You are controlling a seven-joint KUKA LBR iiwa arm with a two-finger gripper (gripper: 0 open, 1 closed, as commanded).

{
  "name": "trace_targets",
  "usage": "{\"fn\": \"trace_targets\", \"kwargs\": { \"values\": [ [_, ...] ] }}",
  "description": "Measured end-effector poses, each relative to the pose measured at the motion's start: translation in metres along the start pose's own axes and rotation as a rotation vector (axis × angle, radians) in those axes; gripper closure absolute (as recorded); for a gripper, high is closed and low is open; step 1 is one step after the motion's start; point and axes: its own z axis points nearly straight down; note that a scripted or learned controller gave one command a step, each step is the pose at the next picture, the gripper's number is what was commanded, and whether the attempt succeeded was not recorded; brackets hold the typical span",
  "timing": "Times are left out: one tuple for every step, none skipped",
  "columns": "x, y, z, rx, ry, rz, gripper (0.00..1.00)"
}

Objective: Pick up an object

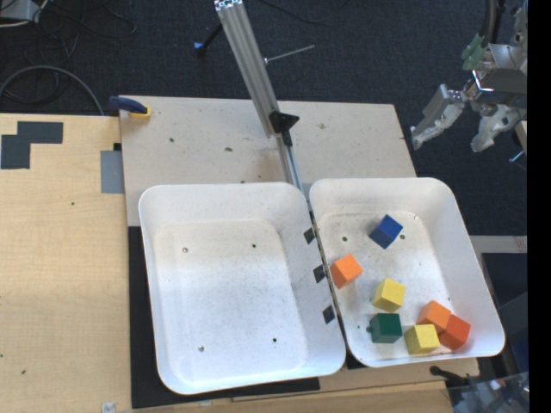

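My gripper [458, 127] hangs high at the upper right, beyond the far edge of the right bin [448, 198], its two grey fingers spread apart with nothing between them. In the right bin lie several cubes: a blue one [386, 231] near the back, an orange one [346, 270] by the divider, a yellow one [388, 294] in the middle, a dark green one [386, 327], a second yellow one [421, 338], and an orange [435, 314] and red one [455, 331] at the front right corner.
The left bin [172, 205] sits beside the right one. An aluminium bar [254, 67] slants from the top centre down to the seam between the bins. A wooden bench surface [52, 248] lies to the left.
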Motion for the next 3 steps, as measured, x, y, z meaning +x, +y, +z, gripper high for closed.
{"fn": "trace_targets", "kwargs": {
  "values": [
    [-0.064,0.042,-0.004,0.008,-0.003,0.009,0.00],
    [-0.060,0.041,-0.004,0.009,-0.001,0.002,0.00],
    [-0.012,-0.017,-0.006,0.009,0.001,-0.001,0.00]
  ]
}}
